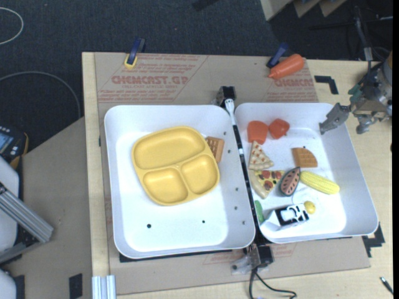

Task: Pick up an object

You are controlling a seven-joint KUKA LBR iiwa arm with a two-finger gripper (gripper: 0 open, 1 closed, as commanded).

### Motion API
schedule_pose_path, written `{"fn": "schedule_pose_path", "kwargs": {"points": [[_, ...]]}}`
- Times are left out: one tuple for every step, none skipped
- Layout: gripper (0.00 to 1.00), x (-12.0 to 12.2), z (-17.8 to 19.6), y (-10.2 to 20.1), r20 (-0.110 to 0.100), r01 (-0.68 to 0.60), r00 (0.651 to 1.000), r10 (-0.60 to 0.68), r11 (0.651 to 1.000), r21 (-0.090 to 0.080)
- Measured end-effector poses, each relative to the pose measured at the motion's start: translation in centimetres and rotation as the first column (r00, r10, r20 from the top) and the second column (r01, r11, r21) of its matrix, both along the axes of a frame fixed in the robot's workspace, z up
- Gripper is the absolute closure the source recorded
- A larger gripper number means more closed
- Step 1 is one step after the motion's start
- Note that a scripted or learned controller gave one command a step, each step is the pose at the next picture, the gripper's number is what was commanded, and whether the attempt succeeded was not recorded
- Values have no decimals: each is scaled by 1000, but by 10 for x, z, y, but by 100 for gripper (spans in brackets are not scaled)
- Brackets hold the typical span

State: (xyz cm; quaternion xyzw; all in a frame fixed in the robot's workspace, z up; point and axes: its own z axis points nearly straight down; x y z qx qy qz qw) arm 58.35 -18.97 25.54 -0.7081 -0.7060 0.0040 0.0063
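Observation:
My gripper (pixel 347 122) hovers over the right rim of the right bin (pixel 358 167), open, with nothing between its fingers. Below and to its left lie the bin's toy foods: two red pieces (pixel 257 131) (pixel 278 128), a brown cracker (pixel 305 158), two pizza slices (pixel 259 156) (pixel 266 180), a dark oval piece (pixel 290 181), a yellow corn cob (pixel 319 182) and a black-and-white object (pixel 292 215). The cracker is the nearest of them to the gripper, and the gripper touches none of them.
The left bin (pixel 124 217) holds a yellow divided plate (pixel 176 165) with a small brown waffle piece (pixel 215 147) at its right edge. An orange carrot (pixel 287 66) lies on the bench behind the right bin. Clamps sit at the bench's back edge.

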Motion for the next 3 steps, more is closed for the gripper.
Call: {"fn": "schedule_pose_path", "kwargs": {"points": [[0, 2, 8, 1, 14, -3, 1000, 3, 1000, -3], [0, 2, -41, -9, 9, -2, 1000, 2, 1000, -2], [0, 10, -94, -2, 9, -5, 1000, 5, 1000, -1]]}}
